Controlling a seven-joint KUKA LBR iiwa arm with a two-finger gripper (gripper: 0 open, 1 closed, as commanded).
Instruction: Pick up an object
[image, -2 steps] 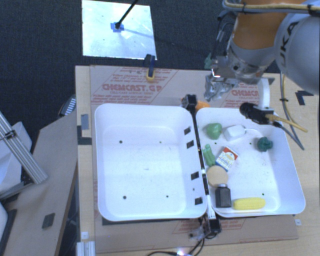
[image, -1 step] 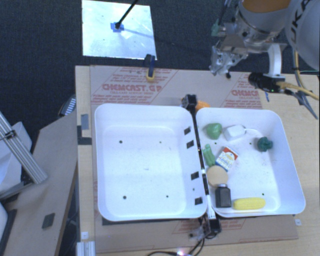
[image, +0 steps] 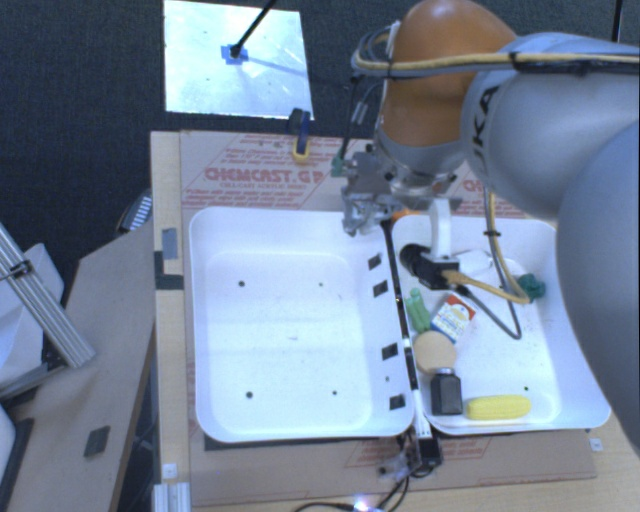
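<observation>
The right bin (image: 560, 400) holds several objects along its left side. A green item (image: 418, 310) lies beside a white and red packet (image: 452, 318), with a tan round disc (image: 435, 352) just below them. Nearer the front sit a black block (image: 446, 392) and a yellow corn cob (image: 498, 407). A small teal piece (image: 533, 288) lies further right. My gripper (image: 358, 212) hangs at the far end of the divider between the two bins, above the rims and apart from all these objects. Nothing shows in its grasp.
The left bin (image: 210, 330) is a white tray with a few small dark marks on its floor. The grey arm and its orange band (image: 440, 80) cover the far right of the right bin. A shiny panel (image: 235, 60) lies behind the bins.
</observation>
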